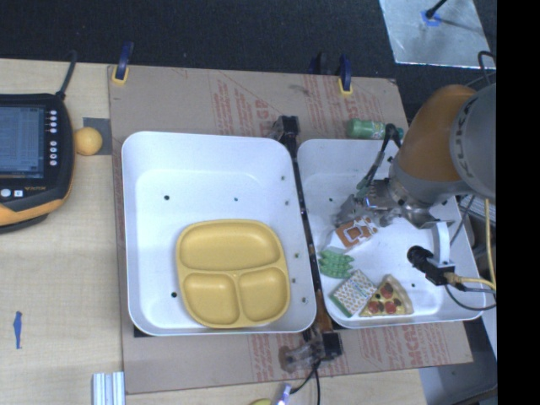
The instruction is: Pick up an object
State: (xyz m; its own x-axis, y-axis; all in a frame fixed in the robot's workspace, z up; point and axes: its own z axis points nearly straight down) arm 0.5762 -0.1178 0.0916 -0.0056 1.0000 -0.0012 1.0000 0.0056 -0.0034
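Note:
My gripper (361,211) reaches in from the right and hangs low over the middle of the right bin (316,169). Directly beneath and touching or almost touching it lies a small orange and white toy package (355,234). Toward the bin's front left lies a green leafy toy (335,263). In front of that rest a green and white checkered square (353,293) and a pizza slice toy (389,299). The arm hides the bin's back right part.
The left bin (160,184) holds a yellow divided plate (232,272) at its front. A green can (366,129) lies on the cardboard behind the right bin. A yellow ball (87,140) and a teach pendant (29,159) sit at far left.

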